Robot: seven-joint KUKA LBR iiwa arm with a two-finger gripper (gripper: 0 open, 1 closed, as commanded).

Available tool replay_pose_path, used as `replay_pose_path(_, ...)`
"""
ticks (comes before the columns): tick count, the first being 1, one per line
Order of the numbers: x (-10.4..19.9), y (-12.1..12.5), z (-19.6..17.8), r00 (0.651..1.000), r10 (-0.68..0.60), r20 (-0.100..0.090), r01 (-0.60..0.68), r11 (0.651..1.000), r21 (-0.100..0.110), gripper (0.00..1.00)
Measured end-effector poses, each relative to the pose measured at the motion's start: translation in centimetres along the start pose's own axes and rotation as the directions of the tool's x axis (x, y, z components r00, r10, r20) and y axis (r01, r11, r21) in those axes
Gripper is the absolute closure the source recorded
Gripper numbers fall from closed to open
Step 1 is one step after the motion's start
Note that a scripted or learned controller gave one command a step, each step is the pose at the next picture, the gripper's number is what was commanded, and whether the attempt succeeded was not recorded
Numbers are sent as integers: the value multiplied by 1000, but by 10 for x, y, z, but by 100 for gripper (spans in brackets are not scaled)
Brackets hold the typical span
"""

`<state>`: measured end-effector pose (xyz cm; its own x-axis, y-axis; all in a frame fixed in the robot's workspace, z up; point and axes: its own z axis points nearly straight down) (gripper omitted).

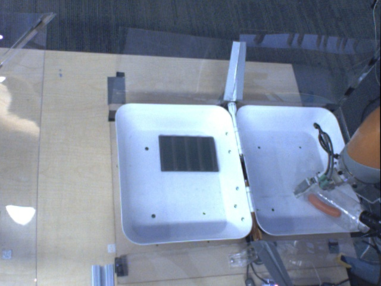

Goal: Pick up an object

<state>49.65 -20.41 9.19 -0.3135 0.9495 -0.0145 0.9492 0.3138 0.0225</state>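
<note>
A small orange-red sausage-shaped object (324, 205) lies on the floor of the right white bin (274, 159), near its front right corner. The arm comes in from the right, its orange band (366, 148) over the bin's right rim. My gripper (307, 187) hangs low over the bin floor, just up and left of the orange-red object and very close to it. I cannot tell whether it touches the object. Black cables (324, 140) run down the wrist.
The left white bin (131, 159) has a dark rectangular patch (188, 154) on its floor. A metal divider post (235, 73) stands behind the seam between the bins. Pale wooden bench surrounds both bins.
</note>
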Motion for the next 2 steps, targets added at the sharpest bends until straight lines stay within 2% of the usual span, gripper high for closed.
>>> replay_pose_path(1, 0, 0, 0, 1000, -11, 0, 11, 1000, 1, 0)
replay_pose_path(2, -1, 4, -13, 1000, -14, 5, 14, 1000, -9, 100)
